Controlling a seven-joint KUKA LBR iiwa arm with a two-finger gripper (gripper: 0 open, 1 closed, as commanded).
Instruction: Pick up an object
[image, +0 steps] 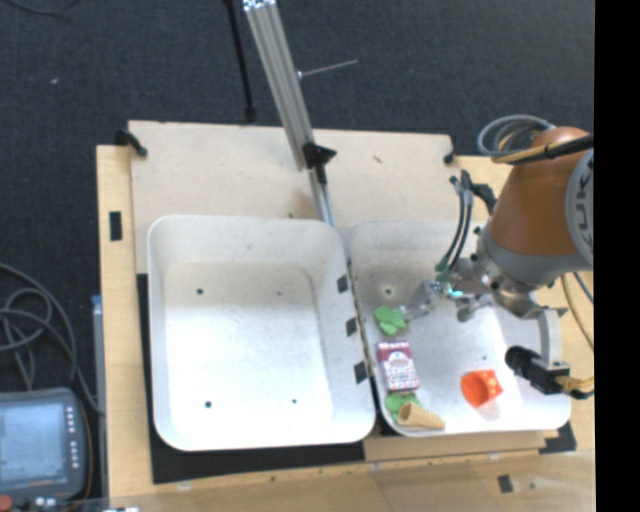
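Note:
The right bin holds a small green object near its left wall. Below that lies a maroon box, then a tan cone with a green end at the front edge. An orange cup lies toward the front right. My gripper reaches in from the right and sits low, just right of and slightly above the green object. Nothing is visibly held in it.
The left bin stands beside the right one, and their walls meet at the middle. A slanted aluminium pole rises behind the bins. The arm's orange and grey body overhangs the right bin's far right side, with a black fitting below it.

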